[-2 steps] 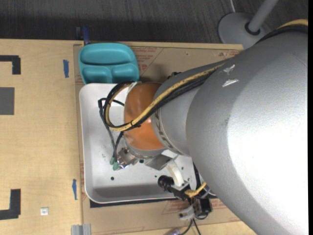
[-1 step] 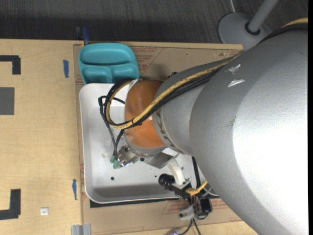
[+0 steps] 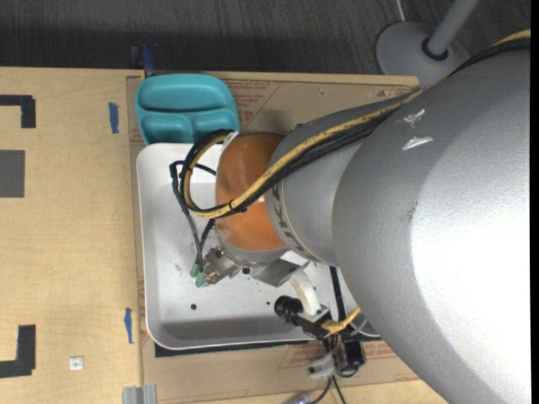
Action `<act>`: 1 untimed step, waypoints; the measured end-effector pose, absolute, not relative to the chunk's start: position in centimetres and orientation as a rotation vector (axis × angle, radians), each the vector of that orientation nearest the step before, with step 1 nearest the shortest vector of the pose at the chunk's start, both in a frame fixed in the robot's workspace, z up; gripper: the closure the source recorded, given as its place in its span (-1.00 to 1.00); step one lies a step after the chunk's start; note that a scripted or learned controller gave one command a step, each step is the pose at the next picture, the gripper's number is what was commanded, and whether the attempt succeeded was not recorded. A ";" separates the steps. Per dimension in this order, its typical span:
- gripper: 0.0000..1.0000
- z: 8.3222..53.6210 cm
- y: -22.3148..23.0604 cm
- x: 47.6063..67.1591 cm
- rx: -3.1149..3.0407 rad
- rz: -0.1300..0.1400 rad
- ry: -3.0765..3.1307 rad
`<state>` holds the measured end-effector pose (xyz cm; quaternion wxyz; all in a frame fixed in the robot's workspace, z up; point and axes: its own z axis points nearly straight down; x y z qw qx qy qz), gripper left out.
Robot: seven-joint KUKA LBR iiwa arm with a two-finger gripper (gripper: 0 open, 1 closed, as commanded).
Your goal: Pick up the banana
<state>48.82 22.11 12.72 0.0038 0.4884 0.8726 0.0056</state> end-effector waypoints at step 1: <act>1.00 13.7 22.1 48.9 1.530 0.020 2.734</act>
